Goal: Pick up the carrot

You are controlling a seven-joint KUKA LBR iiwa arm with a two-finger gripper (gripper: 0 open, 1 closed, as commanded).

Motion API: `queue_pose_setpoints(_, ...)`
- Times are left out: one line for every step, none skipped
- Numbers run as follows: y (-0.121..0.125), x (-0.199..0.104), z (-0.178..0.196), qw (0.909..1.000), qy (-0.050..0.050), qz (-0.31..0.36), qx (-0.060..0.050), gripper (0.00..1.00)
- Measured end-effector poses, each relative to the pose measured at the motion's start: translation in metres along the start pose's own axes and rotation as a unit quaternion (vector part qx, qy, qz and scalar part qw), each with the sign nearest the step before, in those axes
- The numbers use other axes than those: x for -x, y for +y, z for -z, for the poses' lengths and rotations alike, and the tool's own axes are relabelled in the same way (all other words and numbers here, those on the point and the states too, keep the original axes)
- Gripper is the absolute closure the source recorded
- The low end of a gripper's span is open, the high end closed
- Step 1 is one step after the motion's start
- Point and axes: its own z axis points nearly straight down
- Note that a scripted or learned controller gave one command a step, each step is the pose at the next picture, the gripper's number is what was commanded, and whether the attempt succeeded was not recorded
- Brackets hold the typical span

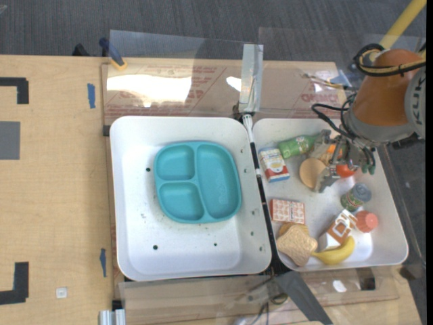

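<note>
An orange carrot (344,170) shows as a small orange-red piece in the upper right part of the right bin (392,249). My gripper (346,162) is low over it, reaching in from the right under the orange wrist band (382,93). The gripper body and dark cables cover much of the carrot, and it is unclear whether the carrot is gripped. A tan round object (311,172) lies just left of the gripper.
The right bin also holds a green bottle (298,145), a small carton (274,164), a pink box (287,211), a bread slice (296,244), a banana (336,252), a can (355,198) and a red-capped item (365,222). A blue divided plate (198,181) sits in the left bin (128,235).
</note>
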Motion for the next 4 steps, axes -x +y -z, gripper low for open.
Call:
queue_pose_setpoints(0.002,0.002,0.011,1.0000,-0.003,0.001,0.000,1.00)
queue_pose_setpoints(-0.006,-0.010,0.102,0.9986,-0.002,0.052,-0.001,1.00)
queue_pose_setpoints(0.001,-0.067,0.006,0.9967,0.004,0.081,0.001,1.00)
queue_pose_setpoints(-0.067,-0.048,0.136,0.9982,-0.002,0.060,-0.002,1.00)
